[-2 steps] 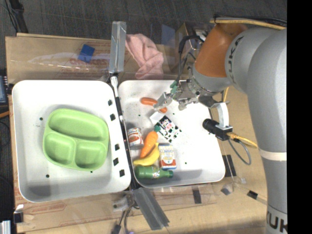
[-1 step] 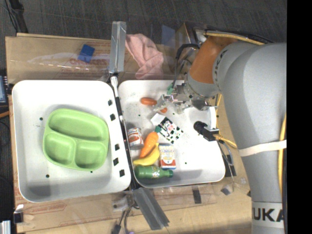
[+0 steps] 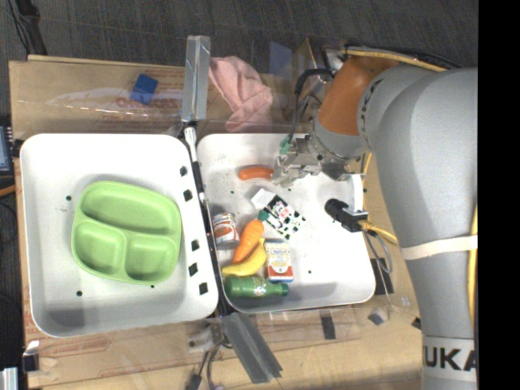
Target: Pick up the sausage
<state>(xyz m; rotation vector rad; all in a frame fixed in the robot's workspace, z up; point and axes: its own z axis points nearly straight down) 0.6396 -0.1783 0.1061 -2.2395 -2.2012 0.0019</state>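
One gripper (image 3: 286, 169) beside sausage (image 3: 255, 172)

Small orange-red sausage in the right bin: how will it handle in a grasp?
The small orange-red sausage looks round-sided and smooth, so it may roll or slip if pinched off-centre. It seems small and probably light. It lies apart from the clutter on the right white bin floor, so a nudge could send it sliding.
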